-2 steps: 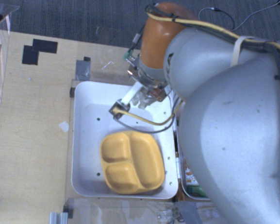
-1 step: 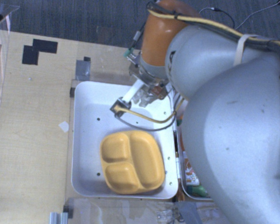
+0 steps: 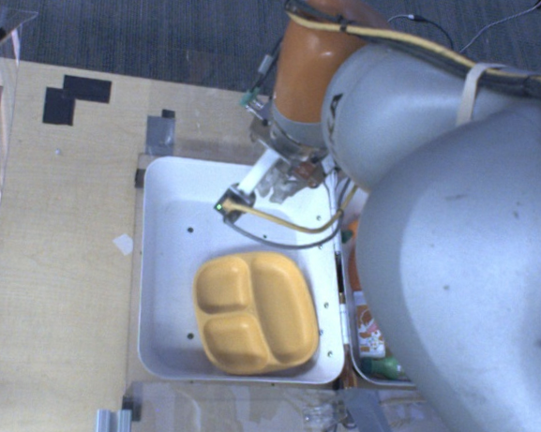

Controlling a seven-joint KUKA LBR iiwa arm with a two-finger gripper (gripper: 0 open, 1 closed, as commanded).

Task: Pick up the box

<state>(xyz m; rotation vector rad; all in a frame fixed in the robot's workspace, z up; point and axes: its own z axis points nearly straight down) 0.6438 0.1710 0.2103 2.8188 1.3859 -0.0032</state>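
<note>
- Arm (image 3: 441,206), grey with an orange band, reaches in from the right and covers most of the right-hand bin (image 3: 361,364).
- Left bin (image 3: 166,277), shallow and white, holds a yellow three-compartment tray (image 3: 256,311) in its near half.
- Box (image 3: 370,334): my best guess is the orange-and-white printed pack showing in a sliver of the right bin, beside a green item (image 3: 387,366); mostly hidden under the arm.
- Gripper (image 3: 275,184) hangs over the left bin's far edge; whether it is released or clenched cannot be told.
- The pack lies toward the right and nearer the camera from the gripper, across the bins' shared wall; its long axis is hidden.
</note>
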